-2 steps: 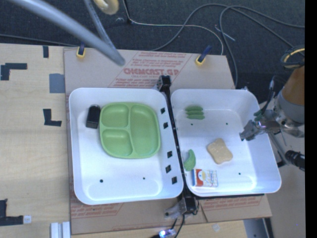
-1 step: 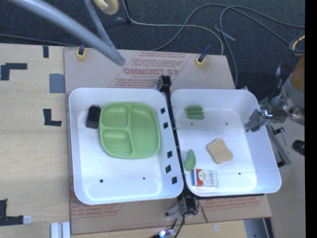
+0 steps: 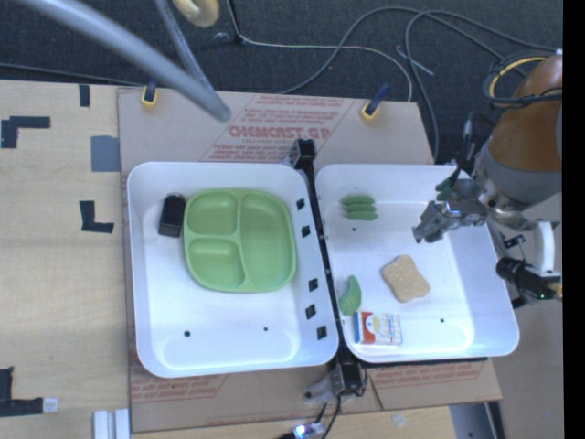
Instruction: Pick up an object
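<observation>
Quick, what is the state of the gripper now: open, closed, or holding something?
Gripper: above the right bin, near its right side; open or closed cannot be told, and no object is seen between its fingers.

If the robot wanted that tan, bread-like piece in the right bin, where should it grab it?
Probably straight down from above, with the fingers closing across its narrower width. The bread slice lies flat on the right bin floor, so its edges are the only parts to pinch. White floor shows all around it; the small carton and the green pod lie apart from it. The gripper is above and to its right.
</observation>
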### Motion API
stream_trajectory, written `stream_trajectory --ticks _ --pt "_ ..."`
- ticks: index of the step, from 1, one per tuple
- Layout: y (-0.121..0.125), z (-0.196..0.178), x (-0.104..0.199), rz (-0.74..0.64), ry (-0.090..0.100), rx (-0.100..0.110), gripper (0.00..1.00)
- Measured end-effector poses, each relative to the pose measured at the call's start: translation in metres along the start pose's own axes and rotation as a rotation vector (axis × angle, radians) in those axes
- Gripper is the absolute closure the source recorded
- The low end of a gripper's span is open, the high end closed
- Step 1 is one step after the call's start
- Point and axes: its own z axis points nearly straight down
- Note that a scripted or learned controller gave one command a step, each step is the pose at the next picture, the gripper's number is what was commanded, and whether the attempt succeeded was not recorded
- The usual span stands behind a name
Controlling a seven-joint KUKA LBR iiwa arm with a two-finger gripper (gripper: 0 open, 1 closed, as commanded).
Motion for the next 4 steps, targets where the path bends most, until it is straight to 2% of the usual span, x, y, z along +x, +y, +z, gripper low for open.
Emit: stream_trajectory --ticks 1,4 --pt "0.010 -0.001 0.063 -0.001 0.001 0.000 1.00" --pt "0.018 -0.014 0.231 -0.001 0.000 0.001 1.00"
